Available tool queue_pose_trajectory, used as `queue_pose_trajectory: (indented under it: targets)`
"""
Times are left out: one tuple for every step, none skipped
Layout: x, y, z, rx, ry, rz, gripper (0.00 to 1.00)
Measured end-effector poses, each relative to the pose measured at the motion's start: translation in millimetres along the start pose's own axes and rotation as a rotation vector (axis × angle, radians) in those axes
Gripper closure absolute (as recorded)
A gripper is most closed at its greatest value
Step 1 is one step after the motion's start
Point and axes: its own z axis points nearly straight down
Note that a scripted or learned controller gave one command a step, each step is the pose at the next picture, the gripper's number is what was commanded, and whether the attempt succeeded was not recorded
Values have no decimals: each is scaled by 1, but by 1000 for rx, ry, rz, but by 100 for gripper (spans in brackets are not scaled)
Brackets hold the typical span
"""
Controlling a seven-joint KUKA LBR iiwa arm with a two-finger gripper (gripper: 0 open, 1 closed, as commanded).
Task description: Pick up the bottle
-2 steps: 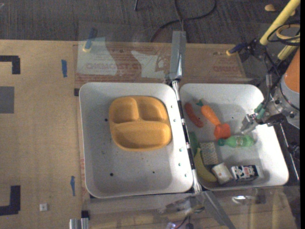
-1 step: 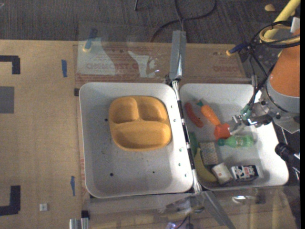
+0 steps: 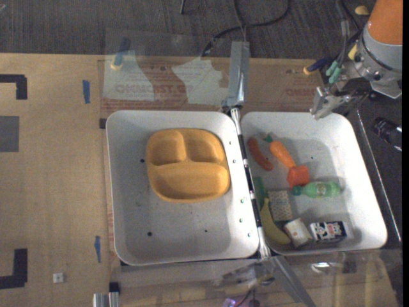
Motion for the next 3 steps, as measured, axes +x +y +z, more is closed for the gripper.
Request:
queue_pose_trajectory:
  targets:
    - [7, -92, 51, 2, 2, -66, 100]
    - [19, -61, -55, 0, 0, -161, 100]
    - [-38, -63, 9, 0, 0, -258, 100]
